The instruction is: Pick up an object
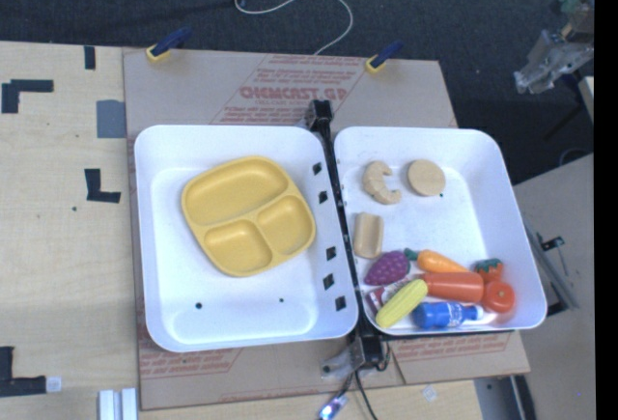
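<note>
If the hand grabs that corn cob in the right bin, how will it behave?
The corn looks like smooth, stiff toy plastic, so probably light and a bit slippery. Its rounded, elongated shape suggests it may roll. It lies against the blue bottle and grapes, which would likely get nudged.

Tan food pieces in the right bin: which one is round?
The flat round biscuit, farthest right of the three. The croissant beside it is curved, and the bread slice below is oblong.

Red printing is seen on the cardboard sheet [280, 85] under the two bins; the largest line appears to read "CHEMCAST GP", though the letters are blurred. Smaller red lines above and below it cannot be made out.
</note>
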`<state>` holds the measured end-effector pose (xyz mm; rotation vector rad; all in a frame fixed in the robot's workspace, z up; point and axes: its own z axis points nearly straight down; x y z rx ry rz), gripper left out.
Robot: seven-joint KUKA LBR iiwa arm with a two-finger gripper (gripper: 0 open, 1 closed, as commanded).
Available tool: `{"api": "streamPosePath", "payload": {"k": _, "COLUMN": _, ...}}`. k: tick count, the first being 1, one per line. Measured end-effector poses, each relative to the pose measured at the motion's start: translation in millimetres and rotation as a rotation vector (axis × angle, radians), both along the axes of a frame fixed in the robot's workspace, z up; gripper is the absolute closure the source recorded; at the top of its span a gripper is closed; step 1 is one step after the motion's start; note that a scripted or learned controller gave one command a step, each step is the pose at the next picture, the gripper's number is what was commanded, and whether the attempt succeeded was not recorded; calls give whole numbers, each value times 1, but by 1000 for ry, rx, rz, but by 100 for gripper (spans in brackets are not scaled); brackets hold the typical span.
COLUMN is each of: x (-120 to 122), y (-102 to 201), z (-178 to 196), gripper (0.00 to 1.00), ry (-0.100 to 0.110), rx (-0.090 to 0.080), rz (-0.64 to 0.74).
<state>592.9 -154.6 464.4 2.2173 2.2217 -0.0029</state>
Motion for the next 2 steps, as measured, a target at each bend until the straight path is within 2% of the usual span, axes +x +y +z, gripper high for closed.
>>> {"api": "streamPosePath", "payload": {"k": 1, "x": -42, "y": -54, "z": -35, "gripper": 100, "ry": 5, "rx": 3, "rz": -6}}
{"api": "streamPosePath", "payload": {"k": 2, "x": -61, "y": -70, "z": -55, "gripper": 100, "ry": 3, "rx": 2, "rz": -3}}
